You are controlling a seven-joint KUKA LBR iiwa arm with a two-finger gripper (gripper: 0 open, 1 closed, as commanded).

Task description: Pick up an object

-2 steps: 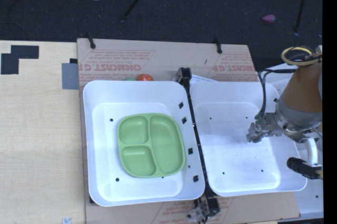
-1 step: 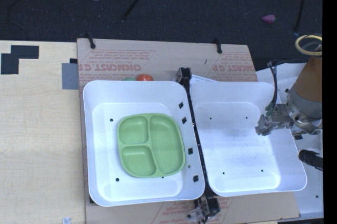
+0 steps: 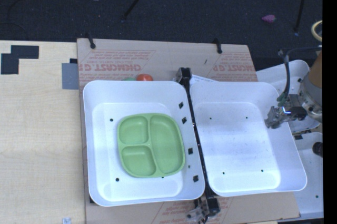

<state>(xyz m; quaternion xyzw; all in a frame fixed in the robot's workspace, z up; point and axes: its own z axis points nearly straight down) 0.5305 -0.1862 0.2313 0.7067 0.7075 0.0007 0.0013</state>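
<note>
Camera view shows the counter [image 3: 37,128] carrying two white bins; the right bin [image 3: 239,175] lies just beside the end effector [image 3: 275,117], the left bin [image 3: 100,186] well beyond it. The green divided plate [image 3: 151,144] (the only pickable thing here) rests flat in that far bin. Whether the end effector is wide or narrow, I cannot tell. Best approach: cross over, descend on the plate's rim, not its flat middle.

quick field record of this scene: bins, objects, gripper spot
left bin: holds a green divided plate, three compartments, lying flat
right bin: white, beside the left one
behind left bin: small red-orange object on the cardboard
gripper: at the right bin's right rim, nothing seen between its fingers
</note>
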